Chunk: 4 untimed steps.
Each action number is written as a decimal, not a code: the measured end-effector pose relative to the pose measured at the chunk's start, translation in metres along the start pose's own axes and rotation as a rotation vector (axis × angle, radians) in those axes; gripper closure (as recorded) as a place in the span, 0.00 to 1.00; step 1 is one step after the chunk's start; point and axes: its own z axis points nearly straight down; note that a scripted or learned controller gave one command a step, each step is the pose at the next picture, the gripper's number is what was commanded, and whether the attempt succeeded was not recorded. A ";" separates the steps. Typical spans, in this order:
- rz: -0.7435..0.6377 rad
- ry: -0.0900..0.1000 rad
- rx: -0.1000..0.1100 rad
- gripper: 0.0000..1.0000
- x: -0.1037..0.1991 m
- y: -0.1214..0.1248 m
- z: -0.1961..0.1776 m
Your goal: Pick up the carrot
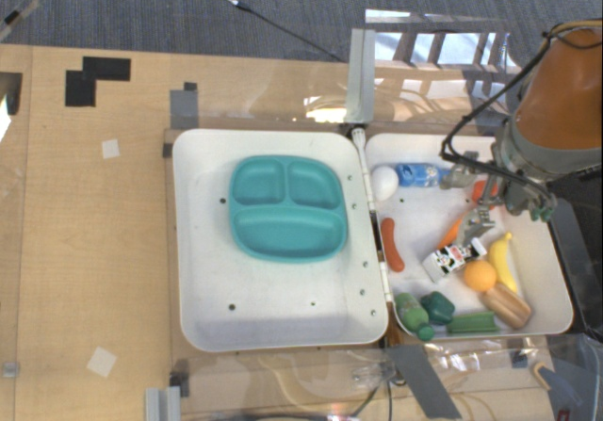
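Over the right bin (563,314), near the counter's right edge: the jaws (482,218), lowered from the grey arm with its orange band (563,89). Too blurred and hidden by the wrist to tell how far apart, or whether anything is gripped. Directly beneath, slanting toward the bin's middle: the carrot (456,229), thin and orange. Close by: a red sausage (391,246), an orange (480,276), a banana (502,257). In the left bin (203,315): a teal divided plate (286,207).

Carrot (456,227) partly behind gripper (482,216).
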 end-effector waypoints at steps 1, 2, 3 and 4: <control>-0.026 -0.030 0.006 0.00 -0.010 -0.004 0.088; 0.036 -0.061 0.014 0.00 0.007 -0.004 0.092; 0.428 -0.039 -0.007 0.00 -0.011 -0.029 0.093; 0.710 -0.005 0.000 0.00 -0.009 -0.031 0.117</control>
